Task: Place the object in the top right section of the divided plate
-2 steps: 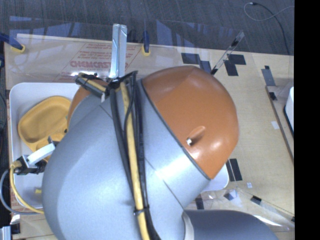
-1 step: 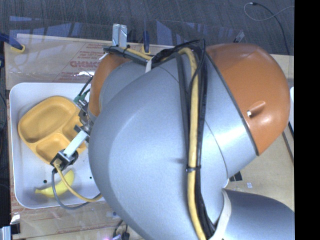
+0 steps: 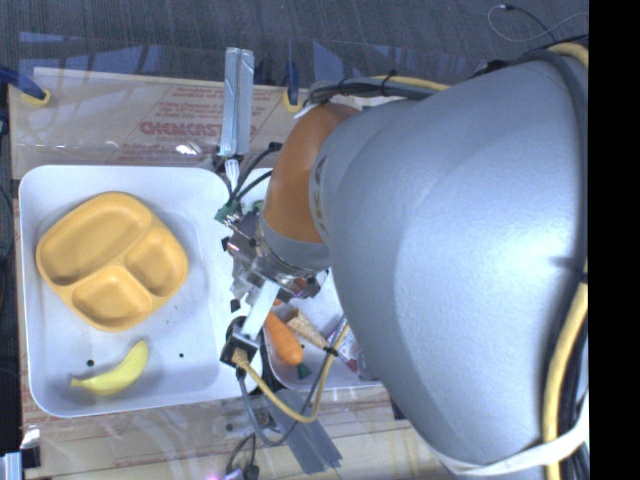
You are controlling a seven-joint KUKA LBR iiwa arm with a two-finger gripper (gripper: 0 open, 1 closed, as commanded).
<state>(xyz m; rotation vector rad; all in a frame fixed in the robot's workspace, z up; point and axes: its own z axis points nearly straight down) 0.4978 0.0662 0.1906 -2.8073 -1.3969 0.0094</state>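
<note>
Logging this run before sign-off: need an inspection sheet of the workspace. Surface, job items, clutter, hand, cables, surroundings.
Surface: white left bin holds the job's things; the right bin lies mostly under the arm.
Job's things: yellow divided plate in the left bin, all sections bare; banana lies loose below it, apart from the plate.
Clutter: orange carrot-like item in the right bin, beside pale packaging.
Hand: hand low over the right bin near the bins' shared edge; finger state cannot be judged.
Cables: yellow cable loops under the wrist; black wires by the orange band.
Surroundings: printed cardboard under clear sheet behind the bins, dark carpet beyond.
</note>
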